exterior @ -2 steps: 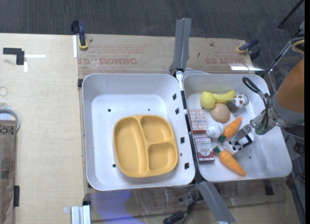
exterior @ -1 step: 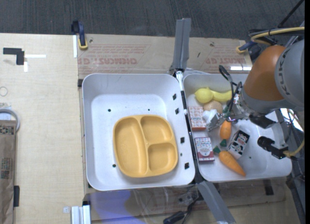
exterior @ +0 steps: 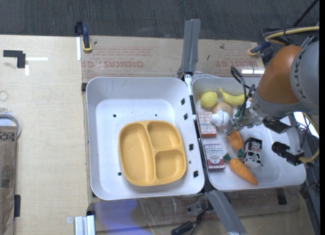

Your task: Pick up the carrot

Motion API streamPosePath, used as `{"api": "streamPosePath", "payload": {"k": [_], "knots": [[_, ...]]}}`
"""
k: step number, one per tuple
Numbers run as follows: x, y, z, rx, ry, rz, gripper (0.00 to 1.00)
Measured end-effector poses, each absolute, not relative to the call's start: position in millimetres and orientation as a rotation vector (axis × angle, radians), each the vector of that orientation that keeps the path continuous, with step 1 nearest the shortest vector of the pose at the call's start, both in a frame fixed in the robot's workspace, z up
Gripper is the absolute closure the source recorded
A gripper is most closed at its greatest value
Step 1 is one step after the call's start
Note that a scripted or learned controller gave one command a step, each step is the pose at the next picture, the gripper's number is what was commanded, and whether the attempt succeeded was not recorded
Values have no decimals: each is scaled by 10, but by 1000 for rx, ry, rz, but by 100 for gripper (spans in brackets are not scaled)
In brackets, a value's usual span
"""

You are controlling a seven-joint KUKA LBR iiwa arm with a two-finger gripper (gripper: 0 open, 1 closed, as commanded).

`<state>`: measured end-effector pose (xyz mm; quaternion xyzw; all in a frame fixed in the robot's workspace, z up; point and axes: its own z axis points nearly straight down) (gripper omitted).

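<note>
Orange carrot (exterior: 242, 171) near right bin's (exterior: 284, 179) front edge, apparently unobstructed.

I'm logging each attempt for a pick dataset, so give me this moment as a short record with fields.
target: carrot, lying in the right bin, near its front edge
gripper: gripper low over the right bin, above a second orange piece
neighbours: lemon, banana, two small cartons
left bin: holds a yellow divided plate

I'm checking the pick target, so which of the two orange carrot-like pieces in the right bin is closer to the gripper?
The upper, smaller orange piece, right below the gripper. The longer carrot lies farther down, near the bin's front edge.
</note>
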<state>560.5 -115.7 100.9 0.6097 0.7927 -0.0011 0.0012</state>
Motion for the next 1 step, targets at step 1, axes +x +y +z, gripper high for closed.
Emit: {"api": "streamPosePath", "payload": {"k": [1], "knots": [[6223, -793, 1917, 1783, 2585, -2, 100]]}}
